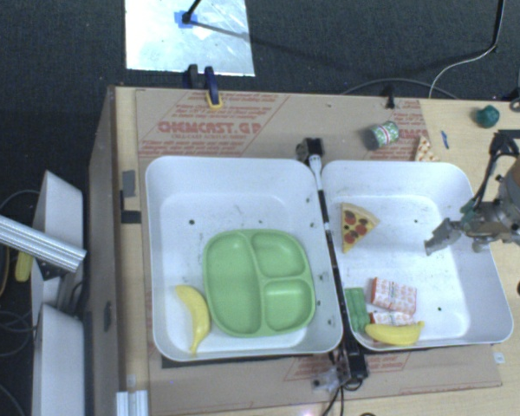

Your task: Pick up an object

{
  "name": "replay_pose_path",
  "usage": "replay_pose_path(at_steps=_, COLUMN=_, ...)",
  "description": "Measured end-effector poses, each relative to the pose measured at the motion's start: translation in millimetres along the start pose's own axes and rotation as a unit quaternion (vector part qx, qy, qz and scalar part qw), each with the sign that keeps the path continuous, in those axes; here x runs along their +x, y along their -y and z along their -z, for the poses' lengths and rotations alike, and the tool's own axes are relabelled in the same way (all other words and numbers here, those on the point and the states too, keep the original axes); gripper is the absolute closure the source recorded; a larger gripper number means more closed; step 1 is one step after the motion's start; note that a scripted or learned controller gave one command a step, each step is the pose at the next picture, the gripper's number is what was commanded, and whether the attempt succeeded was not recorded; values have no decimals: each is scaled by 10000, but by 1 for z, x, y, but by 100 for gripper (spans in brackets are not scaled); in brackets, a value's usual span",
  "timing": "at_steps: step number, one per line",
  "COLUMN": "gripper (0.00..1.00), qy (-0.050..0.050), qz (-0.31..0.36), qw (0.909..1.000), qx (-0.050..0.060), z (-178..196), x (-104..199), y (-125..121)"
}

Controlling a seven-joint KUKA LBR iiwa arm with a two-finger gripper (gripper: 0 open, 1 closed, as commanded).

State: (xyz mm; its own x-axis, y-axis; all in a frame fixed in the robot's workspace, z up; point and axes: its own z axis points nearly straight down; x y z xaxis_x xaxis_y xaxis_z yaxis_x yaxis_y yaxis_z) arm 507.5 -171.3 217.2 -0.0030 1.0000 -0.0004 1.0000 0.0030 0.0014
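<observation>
Camera view: end effector (440, 237) hangs over right bin (468, 189), apart from everything; whether clenched or released, cannot tell. Nearest candidate: pizza slice toy (356, 225) lying flat near the bin's left wall. Probably light, stiff plastic, thin and slippery; best pinched across the narrow tip edges.

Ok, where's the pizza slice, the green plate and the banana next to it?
pizza slice (357, 225), camera view, its middle.
green plate (260, 282), camera view, centre divider.
banana (195, 316), camera view, its curved body.
</observation>
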Motion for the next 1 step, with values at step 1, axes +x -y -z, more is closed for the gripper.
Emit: replay_pose_path(at_steps=1, gripper=0, qy=-3, qz=4, qw=10000, qx=7, z=-60, x=32, y=-57)
